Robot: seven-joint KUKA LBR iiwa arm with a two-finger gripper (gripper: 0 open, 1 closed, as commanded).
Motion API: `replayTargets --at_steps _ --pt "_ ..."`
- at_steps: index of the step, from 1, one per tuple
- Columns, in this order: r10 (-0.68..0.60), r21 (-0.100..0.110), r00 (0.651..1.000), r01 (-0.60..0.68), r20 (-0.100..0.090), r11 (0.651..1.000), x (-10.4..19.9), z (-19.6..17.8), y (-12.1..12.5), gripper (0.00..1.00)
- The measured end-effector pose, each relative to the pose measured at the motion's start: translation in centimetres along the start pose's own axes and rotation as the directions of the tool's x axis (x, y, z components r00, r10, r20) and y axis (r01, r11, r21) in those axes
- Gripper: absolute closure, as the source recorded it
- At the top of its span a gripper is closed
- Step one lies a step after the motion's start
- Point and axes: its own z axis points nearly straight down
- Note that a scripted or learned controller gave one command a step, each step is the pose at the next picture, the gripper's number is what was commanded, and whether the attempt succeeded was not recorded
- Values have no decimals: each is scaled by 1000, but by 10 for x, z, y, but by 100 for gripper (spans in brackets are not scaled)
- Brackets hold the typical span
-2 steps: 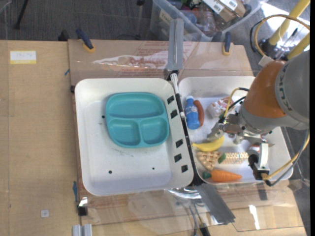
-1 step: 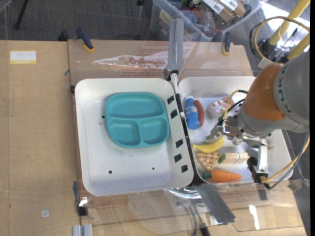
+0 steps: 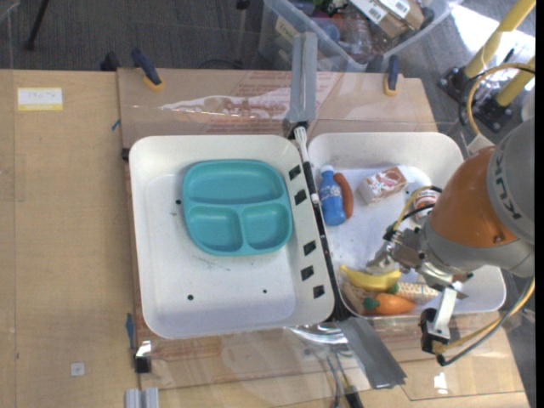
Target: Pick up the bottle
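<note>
Carrot (image 3: 393, 303) and banana (image 3: 371, 276) crowded right bin's near edge | claw (image 3: 393, 251) just above them, grip state unclear | bottle (image 3: 331, 197) at bin's far-left, well apart | risk: grabbing wrong item.

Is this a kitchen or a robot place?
Probably a robot lab, not a kitchen: a robot arm reaches over two white bins of toy food, like a banana, with a bottle.
</note>
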Motion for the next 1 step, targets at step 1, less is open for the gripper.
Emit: replayTargets --at_steps 1 --pt "178 21 984 -178 -18 984 -97 -1 51 0"
